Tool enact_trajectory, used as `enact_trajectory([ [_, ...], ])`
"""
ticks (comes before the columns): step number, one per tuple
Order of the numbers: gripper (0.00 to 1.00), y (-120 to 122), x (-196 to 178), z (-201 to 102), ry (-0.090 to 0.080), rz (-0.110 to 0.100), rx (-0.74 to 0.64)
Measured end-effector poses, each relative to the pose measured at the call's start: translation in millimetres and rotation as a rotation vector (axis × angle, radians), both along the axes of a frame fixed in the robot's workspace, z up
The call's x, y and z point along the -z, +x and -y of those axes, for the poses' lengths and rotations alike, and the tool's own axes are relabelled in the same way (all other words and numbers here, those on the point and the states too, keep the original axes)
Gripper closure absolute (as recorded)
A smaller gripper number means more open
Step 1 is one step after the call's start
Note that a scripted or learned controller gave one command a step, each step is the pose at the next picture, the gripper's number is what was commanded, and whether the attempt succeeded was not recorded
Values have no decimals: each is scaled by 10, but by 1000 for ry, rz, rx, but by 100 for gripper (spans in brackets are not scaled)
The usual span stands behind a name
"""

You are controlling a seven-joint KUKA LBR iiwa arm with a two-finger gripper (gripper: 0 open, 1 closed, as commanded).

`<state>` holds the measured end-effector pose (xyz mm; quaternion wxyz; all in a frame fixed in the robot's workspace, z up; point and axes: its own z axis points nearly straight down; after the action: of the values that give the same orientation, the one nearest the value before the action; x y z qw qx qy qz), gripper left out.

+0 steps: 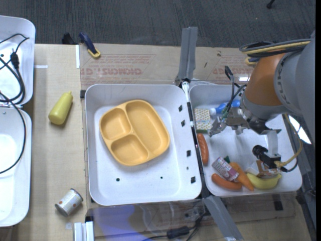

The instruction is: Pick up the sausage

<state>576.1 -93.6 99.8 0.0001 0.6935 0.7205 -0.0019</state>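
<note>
- Two white bins: left bin (95, 149) holds one yellow tray (134, 132).
- One sausage (203, 148) lies against the right bin (291, 179) left wall, long axis near-far.
- Gripper (219, 127): above the sausage, finger state indeterminate.

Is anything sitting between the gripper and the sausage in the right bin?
Nothing visible. The sausage lies along the right bin's left wall, uncovered, with bare floor between it and the gripper just up and right. The checkered box sits beyond its upper end, off that path.
</note>
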Motion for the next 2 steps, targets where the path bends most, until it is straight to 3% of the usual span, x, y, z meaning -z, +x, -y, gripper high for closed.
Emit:
enact_trajectory([
  [1, 0, -53, -911, -366, 1, 0, -5],
  [2, 0, -595, -907, -671, 3, -2, -132],
])
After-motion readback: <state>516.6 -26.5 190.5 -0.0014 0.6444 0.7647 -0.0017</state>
